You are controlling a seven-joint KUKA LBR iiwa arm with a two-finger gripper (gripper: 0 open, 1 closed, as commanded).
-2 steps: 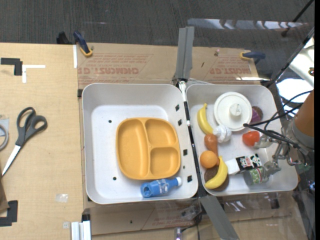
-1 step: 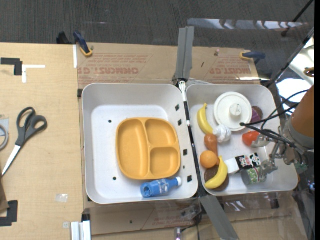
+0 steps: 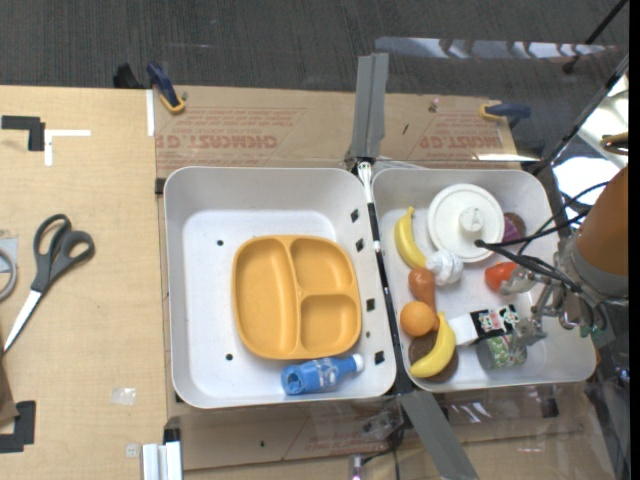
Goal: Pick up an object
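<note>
We see the pincer low at the right bin's right edge, near a small dark packet. We cannot tell its grip.

Scissors with black handles are lying on the wooden bench left of the bins. 2 blue clamps are pinning brown cardboard along the far edge, the second clamp sitting at the right. Black brackets are marking the bench's left side.
</note>
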